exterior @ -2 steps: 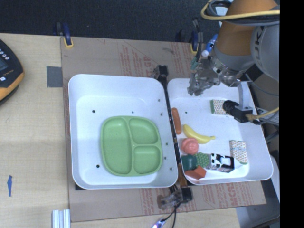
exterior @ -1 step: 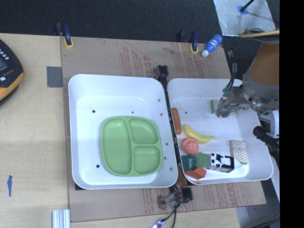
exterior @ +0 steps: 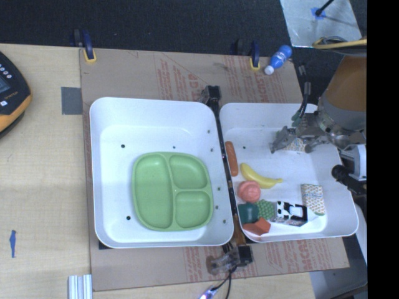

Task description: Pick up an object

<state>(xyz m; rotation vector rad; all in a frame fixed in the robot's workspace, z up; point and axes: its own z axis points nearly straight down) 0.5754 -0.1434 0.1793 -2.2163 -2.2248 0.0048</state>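
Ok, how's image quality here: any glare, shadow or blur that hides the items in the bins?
Camera view: lighting even, slight glare washing out the left bin wall; soft shadow under the green plate; the hand looks blurred and casts a faint shadow in the right bin; the banana and the other items are small but legible.

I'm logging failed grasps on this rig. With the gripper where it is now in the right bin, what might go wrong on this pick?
1. The gripper sits over bare floor in the right bin, apart from every object; closing here would likely catch nothing.
2. The banana, peach-coloured ball and sausage crowd the bin's left wall; a grasp there may hit the wall or nudge a neighbour.
3. The flat patterned packet looks hard to get the fingers under.
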